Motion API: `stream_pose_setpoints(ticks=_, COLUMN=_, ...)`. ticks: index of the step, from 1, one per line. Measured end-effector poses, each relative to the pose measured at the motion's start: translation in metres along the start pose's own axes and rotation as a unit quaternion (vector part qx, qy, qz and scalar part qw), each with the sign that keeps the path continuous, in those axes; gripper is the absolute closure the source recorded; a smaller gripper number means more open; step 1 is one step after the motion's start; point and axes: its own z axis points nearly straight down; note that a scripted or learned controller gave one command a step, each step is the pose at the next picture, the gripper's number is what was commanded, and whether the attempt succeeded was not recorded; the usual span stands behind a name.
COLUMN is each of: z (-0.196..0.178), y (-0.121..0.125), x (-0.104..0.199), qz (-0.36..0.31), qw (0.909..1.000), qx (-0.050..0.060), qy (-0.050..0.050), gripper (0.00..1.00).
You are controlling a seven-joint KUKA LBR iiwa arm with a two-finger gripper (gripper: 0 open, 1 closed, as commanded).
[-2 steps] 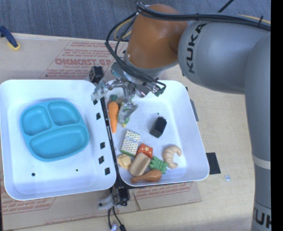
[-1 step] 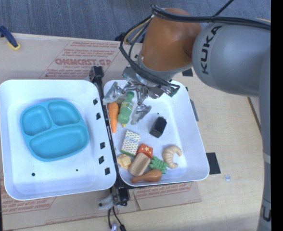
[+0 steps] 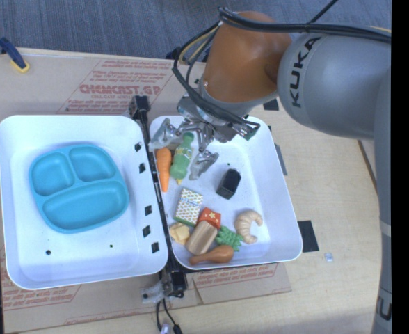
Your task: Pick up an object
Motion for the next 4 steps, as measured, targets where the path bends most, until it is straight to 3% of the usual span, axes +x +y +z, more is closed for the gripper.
stream_pose_setpoints(ticks=1, z=0.000, y=0.000, x=0.000, qz=0.000, qw=1.0000, qx=0.000, qy=0.000, gripper=0.00)
stream_pose_setpoints(ticks=2, z=0.087, y=-0.039, x=0.060, qz=0.060, qw=0.9982, qx=0.001, qy=0.002, gripper=0.00)
stream_pose_setpoints(ticks=3, z=0.094, y=-0.047, x=0.052, qz=-0.074, qw=0.9972, qx=0.008, qy=0.001, gripper=0.00)
stream_pose_setpoints(ticks=4, z=0.096, y=-0.046, x=0.054, qz=-0.074, qw=0.9972, qx=0.006, qy=0.003, gripper=0.00)
